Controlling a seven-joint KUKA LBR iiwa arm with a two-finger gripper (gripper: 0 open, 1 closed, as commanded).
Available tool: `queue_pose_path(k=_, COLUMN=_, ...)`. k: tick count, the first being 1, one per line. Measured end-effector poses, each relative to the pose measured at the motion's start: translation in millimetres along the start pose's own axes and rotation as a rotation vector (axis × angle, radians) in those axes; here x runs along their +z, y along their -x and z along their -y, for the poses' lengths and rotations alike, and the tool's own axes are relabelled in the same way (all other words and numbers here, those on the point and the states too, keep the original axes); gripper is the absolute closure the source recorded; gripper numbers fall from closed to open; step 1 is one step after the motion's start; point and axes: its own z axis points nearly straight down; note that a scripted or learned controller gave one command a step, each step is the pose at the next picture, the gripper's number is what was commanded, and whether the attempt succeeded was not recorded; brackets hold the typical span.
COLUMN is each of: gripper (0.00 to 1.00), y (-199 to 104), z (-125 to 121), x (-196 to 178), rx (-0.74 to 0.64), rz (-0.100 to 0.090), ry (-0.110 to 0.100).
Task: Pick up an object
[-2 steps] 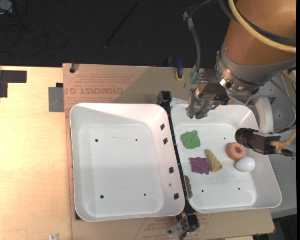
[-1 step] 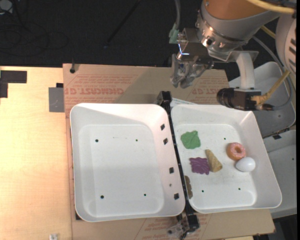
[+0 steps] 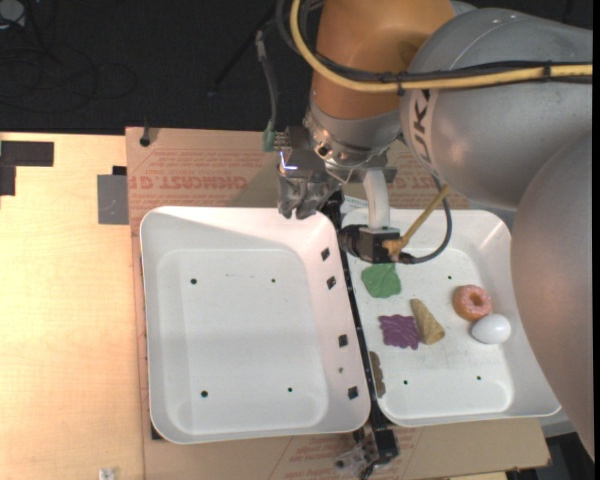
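White right bin (image 3: 500, 233) held the green piece (image 3: 382, 281), near the pincer (image 3: 302, 200), whose state I could not tell. It looked light and soft, best pinched across its middle.

robot lab, kuka arm (image 3: 500, 98), white bins (image 3: 240, 338)

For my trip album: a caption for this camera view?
Robot arm over the right bin, which holds a green leaf, purple bunch, cone, pink doughnut, white egg.
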Motion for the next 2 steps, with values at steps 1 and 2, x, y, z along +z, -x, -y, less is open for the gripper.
queue_pose_path(k=1, gripper=1.0, y=-19, z=76, x=-47, rx=-0.002, rz=-0.005, ry=0.012)
queue_pose_path(k=2, gripper=1.0, y=-8, z=153, x=-5, rx=0.004, rz=-0.002, ry=0.004)
